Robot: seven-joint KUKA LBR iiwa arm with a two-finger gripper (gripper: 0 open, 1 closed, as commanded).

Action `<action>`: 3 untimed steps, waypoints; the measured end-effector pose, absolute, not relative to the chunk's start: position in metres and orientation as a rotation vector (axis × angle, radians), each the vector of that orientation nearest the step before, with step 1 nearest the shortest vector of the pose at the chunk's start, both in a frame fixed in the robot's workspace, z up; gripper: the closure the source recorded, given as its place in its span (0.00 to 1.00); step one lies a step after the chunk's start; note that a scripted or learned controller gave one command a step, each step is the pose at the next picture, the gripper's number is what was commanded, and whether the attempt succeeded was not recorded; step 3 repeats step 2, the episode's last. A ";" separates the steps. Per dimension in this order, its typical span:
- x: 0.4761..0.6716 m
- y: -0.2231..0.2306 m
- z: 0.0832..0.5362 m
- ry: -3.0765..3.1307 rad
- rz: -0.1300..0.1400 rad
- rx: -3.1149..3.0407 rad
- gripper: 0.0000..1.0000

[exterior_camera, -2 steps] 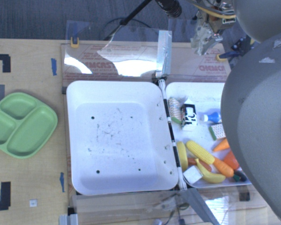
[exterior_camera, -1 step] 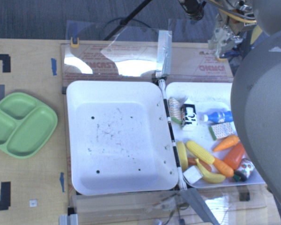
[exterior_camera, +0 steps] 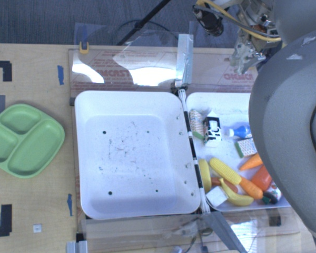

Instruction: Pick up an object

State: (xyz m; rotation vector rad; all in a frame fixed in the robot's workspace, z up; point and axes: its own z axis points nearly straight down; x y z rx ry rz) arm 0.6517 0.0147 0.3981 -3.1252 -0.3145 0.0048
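Observation:
The right bin (exterior_camera: 221, 100) holds a jumble of toy items: a yellow corn cob (exterior_camera: 224, 169), a banana (exterior_camera: 238, 195), an orange carrot (exterior_camera: 250, 187), a black-and-white carton (exterior_camera: 213, 129), a blue bottle (exterior_camera: 242, 132) and a white block (exterior_camera: 217, 196). My gripper (exterior_camera: 246, 57) hangs high above the bin's far edge, near the back wall, apart from every item. I see nothing held in it. The thick grey arm (exterior_camera: 289, 130) covers the right part of this bin.
The left bin (exterior_camera: 131, 152) lies beside the right one, with a raised divider (exterior_camera: 192, 146) between them. A green divided plate (exterior_camera: 23, 139) sits on the wooden bench at far left. Clear plastic panels (exterior_camera: 147, 67) stand behind the bins.

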 end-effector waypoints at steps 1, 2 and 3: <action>0.659 -0.010 0.435 -0.315 0.001 -3.126 1.00; 0.659 0.051 0.435 -0.318 -0.002 -3.125 1.00; 0.659 0.051 0.435 -0.318 -0.002 -3.125 1.00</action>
